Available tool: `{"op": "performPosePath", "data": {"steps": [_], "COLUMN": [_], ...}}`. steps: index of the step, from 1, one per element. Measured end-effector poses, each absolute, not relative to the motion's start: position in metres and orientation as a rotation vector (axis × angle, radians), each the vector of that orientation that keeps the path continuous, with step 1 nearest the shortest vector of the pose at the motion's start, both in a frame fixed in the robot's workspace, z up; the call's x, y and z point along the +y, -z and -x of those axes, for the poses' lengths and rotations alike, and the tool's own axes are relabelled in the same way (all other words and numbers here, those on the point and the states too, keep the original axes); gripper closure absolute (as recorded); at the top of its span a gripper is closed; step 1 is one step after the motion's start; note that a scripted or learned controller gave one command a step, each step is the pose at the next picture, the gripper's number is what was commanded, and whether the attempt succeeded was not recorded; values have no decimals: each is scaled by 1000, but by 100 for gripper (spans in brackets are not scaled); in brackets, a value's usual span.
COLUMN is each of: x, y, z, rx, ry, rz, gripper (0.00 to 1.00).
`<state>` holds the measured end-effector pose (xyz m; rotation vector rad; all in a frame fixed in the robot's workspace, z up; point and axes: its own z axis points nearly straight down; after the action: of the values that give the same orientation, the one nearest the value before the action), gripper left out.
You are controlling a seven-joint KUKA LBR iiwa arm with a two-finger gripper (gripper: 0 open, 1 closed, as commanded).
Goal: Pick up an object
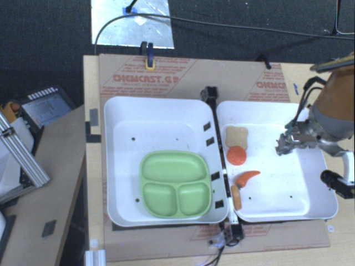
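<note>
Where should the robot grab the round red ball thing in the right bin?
Probably across the middle of the red ball, coming straight down. It is round, so its widest part gives the end effector the surest hold. The tan piece touches its far side and the bin's divider wall is close on the left, so the fingers likely fit best at its left and right.

Single fixed camera, high above bench (183, 73), tilted down toward 12 o'clock. Moderate range: left bin (119, 148) and right bin (310, 204) both framed; arm (338, 101) enters at 3 o'clock.
</note>
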<state>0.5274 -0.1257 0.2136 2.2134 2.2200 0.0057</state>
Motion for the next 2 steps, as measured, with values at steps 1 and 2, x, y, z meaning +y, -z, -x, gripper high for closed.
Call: {"op": "performPosePath", "data": {"steps": [1, 2], "x": [-126, -75], "y": [-250, -256], "z": [-529, -536], "rx": [2223, 2231], "ry": [-5, -6], "rz": [-2213, -2209], "gripper": [100, 100]}}
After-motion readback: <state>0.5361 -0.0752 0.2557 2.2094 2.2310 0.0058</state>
